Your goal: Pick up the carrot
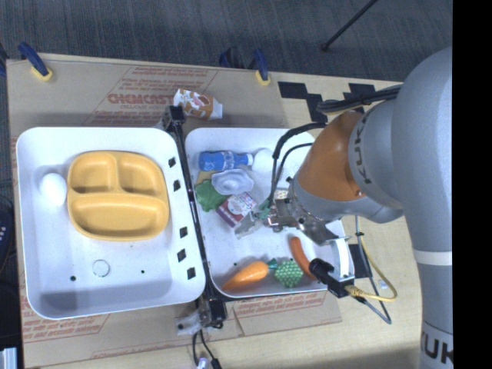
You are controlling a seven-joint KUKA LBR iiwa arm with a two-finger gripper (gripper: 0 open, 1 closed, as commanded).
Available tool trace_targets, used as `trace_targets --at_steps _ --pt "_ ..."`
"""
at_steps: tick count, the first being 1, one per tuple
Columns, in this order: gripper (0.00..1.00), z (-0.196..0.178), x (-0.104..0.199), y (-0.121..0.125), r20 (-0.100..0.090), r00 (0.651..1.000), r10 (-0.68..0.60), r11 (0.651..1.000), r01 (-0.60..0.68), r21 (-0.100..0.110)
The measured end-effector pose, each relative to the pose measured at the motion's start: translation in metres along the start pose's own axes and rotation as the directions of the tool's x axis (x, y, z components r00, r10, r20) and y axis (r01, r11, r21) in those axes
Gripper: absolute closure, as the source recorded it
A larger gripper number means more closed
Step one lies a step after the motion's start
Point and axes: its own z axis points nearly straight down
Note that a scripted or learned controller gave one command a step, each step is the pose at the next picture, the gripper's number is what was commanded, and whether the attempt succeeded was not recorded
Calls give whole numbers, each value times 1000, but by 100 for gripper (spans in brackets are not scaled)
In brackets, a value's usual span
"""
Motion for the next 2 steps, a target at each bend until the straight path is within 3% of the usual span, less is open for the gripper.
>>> trace_targets --at_steps 1,2 --pt "0 25 -11 -29 0 878 -479 878 479 -1" --pt "0 25 35 -26 -1 744 -668 744 668 -1"
